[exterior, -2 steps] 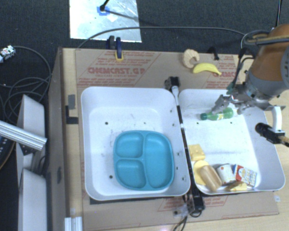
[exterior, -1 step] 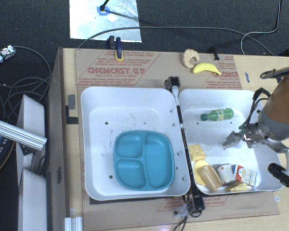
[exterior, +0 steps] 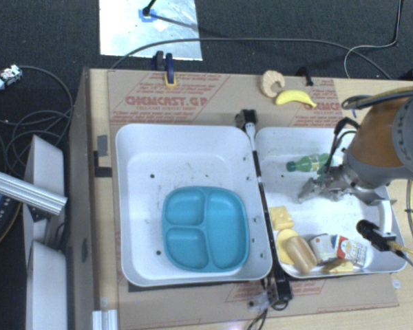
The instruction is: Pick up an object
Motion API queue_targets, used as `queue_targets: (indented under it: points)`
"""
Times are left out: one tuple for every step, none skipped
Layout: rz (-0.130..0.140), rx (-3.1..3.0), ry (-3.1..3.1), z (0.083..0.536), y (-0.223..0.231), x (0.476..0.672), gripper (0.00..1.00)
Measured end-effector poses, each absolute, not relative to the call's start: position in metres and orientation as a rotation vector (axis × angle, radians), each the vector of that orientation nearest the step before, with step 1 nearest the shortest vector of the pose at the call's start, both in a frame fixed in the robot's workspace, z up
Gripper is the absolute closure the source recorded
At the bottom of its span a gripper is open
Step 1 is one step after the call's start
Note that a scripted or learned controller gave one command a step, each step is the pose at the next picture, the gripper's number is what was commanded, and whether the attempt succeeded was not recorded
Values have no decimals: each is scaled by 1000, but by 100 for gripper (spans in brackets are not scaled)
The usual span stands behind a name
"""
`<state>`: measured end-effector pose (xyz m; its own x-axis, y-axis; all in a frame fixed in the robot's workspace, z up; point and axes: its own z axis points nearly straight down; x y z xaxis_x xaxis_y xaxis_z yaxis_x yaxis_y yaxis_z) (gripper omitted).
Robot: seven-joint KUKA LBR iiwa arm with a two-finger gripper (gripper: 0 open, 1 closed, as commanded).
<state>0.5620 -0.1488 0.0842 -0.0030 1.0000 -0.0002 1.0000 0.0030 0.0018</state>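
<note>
The brown bench point(exterior: 193, 100) carries 2 white bins side by side. The left bin point(exterior: 143, 146) sits at 9 o'clock of the right bin point(exterior: 283, 141), and their rims meet along the middle.

The grey arm point(exterior: 380, 141) comes in from 3 o'clock over the right bin, with its orange band above the wrist.

A blue plate point(exterior: 206, 229) with 3 compartments lies flat in the left bin, toward 5 o'clock of that bin's middle.

The gripper point(exterior: 306, 190) hangs low over the right bin, at about 9 o'clock of its middle and pointing toward 8 o'clock. Whether the claw is spread or pressed together cannot be told, and nothing is seen in it.

A carton point(exterior: 341, 247) with red and blue print lies at 6 o'clock in the right bin. A tan roll point(exterior: 299, 253) lies just beside it at 9 o'clock. A green bottle point(exterior: 308, 162) lies on its side at 12 o'clock of the gripper, near it but apart. A yellow block point(exterior: 282, 218) lies at 7 o'clock of the gripper, by the bin's left wall.

On the bench at 12 o'clock of the right bin lies a banana point(exterior: 294, 98). A pale round piece point(exterior: 271, 82) sits just beside it at 10 o'clock.
</note>
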Motion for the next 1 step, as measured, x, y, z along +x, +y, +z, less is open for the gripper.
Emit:
queue_targets:
  points:
    - [4,2213,2221,171,-207,643,0]
